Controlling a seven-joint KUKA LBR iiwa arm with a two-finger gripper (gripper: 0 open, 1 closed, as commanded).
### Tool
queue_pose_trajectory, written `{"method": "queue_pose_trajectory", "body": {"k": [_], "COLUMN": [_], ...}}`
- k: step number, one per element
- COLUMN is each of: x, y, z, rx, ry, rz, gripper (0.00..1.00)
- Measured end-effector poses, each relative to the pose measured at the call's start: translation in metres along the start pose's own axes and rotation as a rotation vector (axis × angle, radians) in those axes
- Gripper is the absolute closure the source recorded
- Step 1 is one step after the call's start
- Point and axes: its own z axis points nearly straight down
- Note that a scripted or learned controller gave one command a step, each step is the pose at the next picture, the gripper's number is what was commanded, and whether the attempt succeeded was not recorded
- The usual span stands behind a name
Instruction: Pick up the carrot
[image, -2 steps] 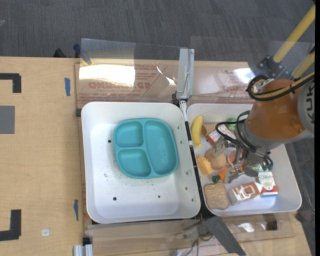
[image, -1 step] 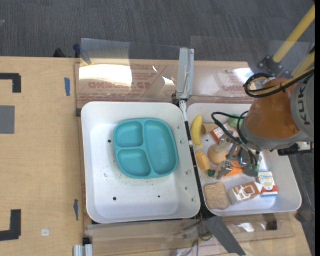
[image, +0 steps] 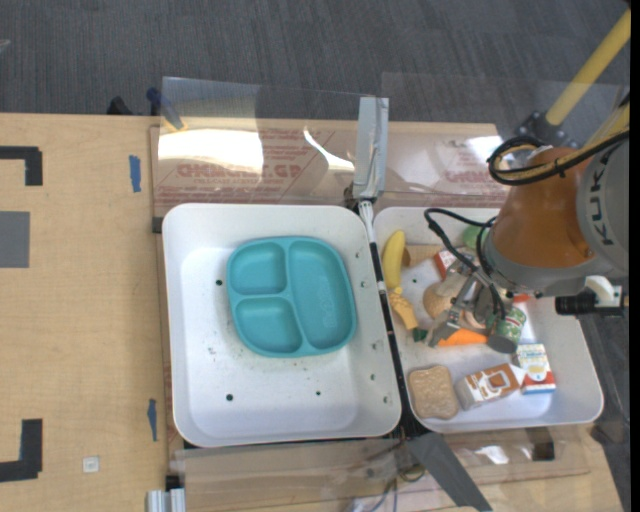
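Observation:
The carrot (image: 466, 338) is a small orange piece lying on the floor of the right bin (image: 575, 395), near its middle. My gripper (image: 472, 337) hangs straight down over it from the orange-banded wrist. Its two metal fingers (image: 447, 324) stand spread, one at the carrot's left end and the other at its right end, so the carrot lies between them on the bin floor. The gripper is open, and I cannot tell whether the fingertips touch the carrot.
Crowding the carrot are a banana (image: 393, 255), a yellow piece (image: 403, 308), a round bun (image: 438, 298), a red pack (image: 445, 265), a green can (image: 512, 322), a bread slice (image: 433, 390) and two cartons (image: 490, 383). The left bin (image: 190, 330) holds a teal divided plate (image: 293, 295).

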Motion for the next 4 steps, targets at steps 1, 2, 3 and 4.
{"method": "queue_pose_trajectory", "body": {"k": [1, 2, 3, 4], "x": [0.004, 0.035, -0.002, -0.005], "y": [-0.003, -0.028, -0.007, -0.005], "z": [0.0, -0.001, 0.015, 0.002], "rx": [-0.002, 0.003, 0.015, 0.012], "ry": [-0.005, -0.011, 0.032, 0.021], "rz": [0.097, 0.061, -0.003, -0.005], "gripper": [0.0, 0.0, 0.0, 1.0]}}
